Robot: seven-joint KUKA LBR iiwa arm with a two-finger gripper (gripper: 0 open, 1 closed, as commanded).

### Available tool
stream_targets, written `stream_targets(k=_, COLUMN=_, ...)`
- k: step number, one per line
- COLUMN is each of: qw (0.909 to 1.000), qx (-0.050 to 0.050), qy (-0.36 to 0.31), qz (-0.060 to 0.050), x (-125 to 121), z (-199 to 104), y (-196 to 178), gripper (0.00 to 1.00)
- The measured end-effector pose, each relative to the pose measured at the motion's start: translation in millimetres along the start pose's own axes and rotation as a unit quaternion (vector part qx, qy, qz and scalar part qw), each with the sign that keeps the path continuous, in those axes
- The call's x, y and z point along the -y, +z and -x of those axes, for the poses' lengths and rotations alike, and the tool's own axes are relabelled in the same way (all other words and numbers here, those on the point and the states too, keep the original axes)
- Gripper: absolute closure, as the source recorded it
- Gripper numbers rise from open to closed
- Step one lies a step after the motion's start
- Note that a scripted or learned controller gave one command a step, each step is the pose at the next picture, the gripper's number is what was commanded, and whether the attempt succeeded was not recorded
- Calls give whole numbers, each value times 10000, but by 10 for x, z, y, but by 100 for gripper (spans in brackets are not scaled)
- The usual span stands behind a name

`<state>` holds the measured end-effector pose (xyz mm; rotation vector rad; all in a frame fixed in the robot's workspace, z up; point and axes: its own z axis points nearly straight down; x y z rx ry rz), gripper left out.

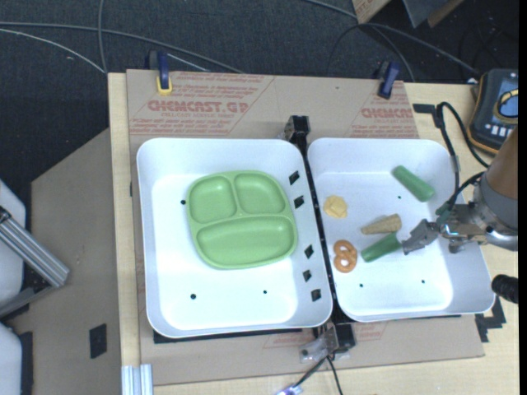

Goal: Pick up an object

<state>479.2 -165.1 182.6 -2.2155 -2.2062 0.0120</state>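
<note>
Worktop (206, 97): brown board with printed lettering, clamped at the back by two clips, cables trailing over the dark floor behind. Two shallow white bins sit side by side on it.

Left bin (165, 303): holds one green divided plate (241, 219), three compartments, nothing on it, lying flat near the bin's middle.

Right bin (395, 299): holds the small loose items and the arm (498, 196), which comes in from the right edge, low over the bin floor.

Pincer (416, 239): down at bin level, its tip touching or just beside the right end of the lower green cylinder (380, 249). Can't tell whether the fingers are apart or together, too small and dark here. Can't tell whether the cylinder is between them either, so no grasp confirmed.

Task status, my read: approach done, pincer at a candidate object, lift not yet done. Cylinder lies on the bin floor, tilted diagonally. Left to do: close, lift clear.

Other items, smaller: second green cylinder (412, 183) near the back of the right bin, well apart. Tan cone-shaped piece (382, 224) just above the targeted cylinder, close enough to get nudged. Pretzel-like orange ring (344, 255) just beside the cylinder's left end. Small yellow lump (334, 206) near the divider, apart from the rest.

Obstruction risk: cone and pretzel crowd the target; the bin's right wall is close behind the wrist.
</note>
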Motion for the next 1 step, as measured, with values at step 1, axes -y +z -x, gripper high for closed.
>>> stream_targets(k=1, qw=10000, qx=17, qy=-23, qz=71, x=-34, z=-5, y=-69, gripper=0)
